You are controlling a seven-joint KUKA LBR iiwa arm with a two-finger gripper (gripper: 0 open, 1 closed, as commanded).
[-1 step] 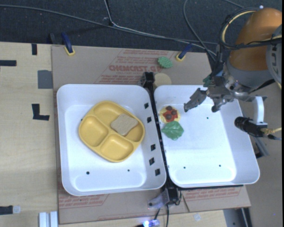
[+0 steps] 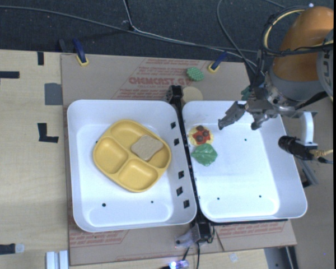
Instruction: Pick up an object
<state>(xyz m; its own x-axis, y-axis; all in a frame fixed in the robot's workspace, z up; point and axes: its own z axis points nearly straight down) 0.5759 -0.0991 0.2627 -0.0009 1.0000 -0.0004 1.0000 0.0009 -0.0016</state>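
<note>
In the right bin, near its left wall, lie a small yellow and red toy food piece and a green leafy piece just in front of it. My gripper hangs above the back of the right bin, to the right of the two pieces and apart from them. Its two dark fingers are spread wide with nothing between them. In the left bin a yellow divided plate carries a tan slice of bread.
A small green piece lies on the cardboard behind the bins. A black divider runs between the two bins. Cables cross the dark floor at the back. Blue and yellow clamps hold the cardboard's far edge.
</note>
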